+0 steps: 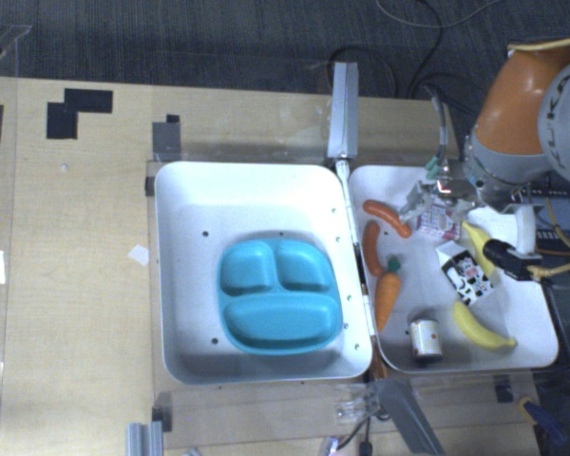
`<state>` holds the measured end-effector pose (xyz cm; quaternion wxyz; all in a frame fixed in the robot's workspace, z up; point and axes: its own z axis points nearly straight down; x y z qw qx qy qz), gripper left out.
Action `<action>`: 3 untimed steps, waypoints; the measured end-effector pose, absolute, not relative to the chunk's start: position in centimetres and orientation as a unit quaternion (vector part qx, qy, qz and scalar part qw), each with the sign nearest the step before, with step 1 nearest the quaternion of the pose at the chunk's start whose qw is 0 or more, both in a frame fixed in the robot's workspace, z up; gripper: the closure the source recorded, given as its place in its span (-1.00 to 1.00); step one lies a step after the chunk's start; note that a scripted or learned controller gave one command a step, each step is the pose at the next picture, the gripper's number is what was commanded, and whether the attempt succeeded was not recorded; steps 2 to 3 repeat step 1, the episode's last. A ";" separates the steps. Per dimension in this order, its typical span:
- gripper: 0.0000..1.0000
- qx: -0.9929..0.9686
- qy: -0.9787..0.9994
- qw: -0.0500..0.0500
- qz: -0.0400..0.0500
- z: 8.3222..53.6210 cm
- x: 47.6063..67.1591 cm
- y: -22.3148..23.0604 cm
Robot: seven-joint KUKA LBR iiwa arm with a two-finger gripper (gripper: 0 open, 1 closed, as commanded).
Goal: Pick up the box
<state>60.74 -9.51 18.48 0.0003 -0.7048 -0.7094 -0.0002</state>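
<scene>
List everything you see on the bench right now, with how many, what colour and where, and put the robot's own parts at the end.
Bins: two, white, side by side.
Divided tray: one, light blue, left bin.
Sausages: two, orange-red, right bin, upper left.
Carrot: one, orange with green top, right bin's left side.
Can: one, silver, right bin, front.
Bananas: two, yellow, right bin, right side.
Box: one, small, black and white, between the bananas.
Arm: one, grey with orange band, over right bin.
Gripper: one, above right bin's back.

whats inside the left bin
A blue divided tray lies in the left bin, its three compartments bare. Whatever is under the tray is covered.
</scene>
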 end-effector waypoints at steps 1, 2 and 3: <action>-1.00 -0.701 -0.713 -0.007 -0.005 9.9 64.0 -15.9; -1.00 -0.701 -0.713 -0.007 -0.005 9.9 64.0 -15.9; -1.00 -0.701 -0.713 -0.007 -0.005 9.9 64.0 -15.9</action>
